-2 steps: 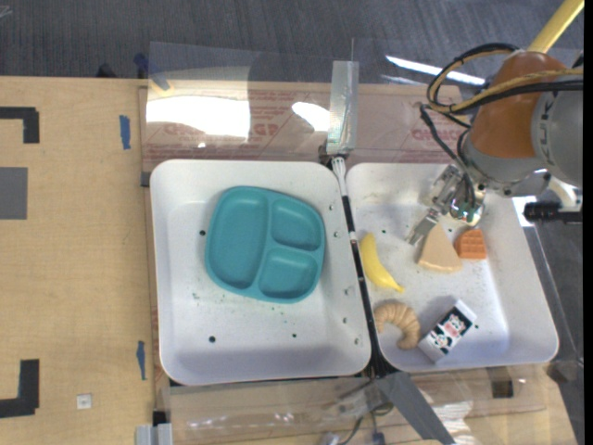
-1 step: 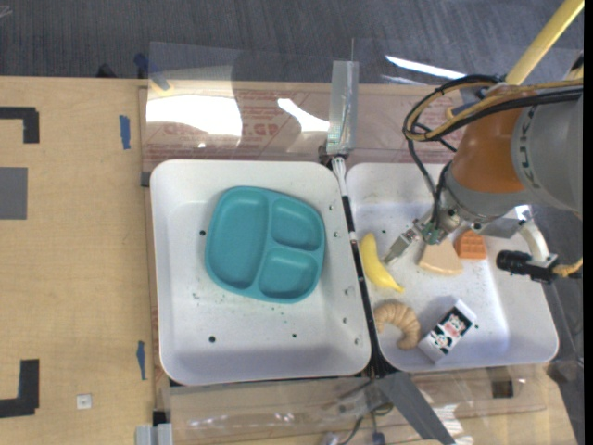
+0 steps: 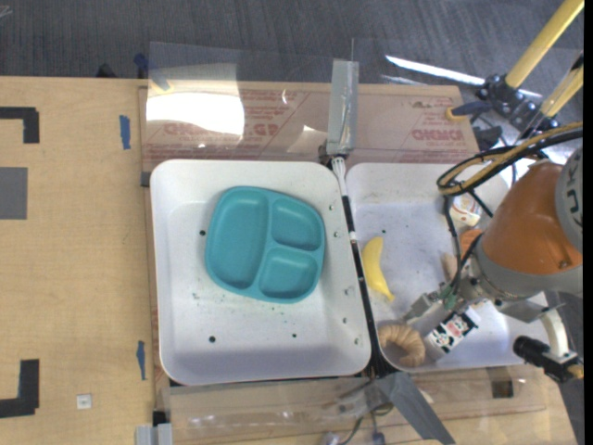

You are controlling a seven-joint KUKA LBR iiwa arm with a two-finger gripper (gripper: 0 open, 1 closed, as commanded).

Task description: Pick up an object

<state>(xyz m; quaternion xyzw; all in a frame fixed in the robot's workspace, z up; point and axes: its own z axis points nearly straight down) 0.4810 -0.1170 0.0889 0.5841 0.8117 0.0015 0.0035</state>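
Whether the gripper (image 3: 443, 306) is open or clenched cannot be told as it hangs low in the right bin (image 3: 408, 202), just right of a curved yellow banana (image 3: 374, 267) lying free, above a tan ridged shell-like piece (image 3: 402, 342).

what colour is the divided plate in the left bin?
Teal, a blue-green all over. The plate shows clearly in the camera view, lying flat in the left bin.

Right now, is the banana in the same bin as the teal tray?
No, the banana lies in the right bin; the tray is in the left bin.
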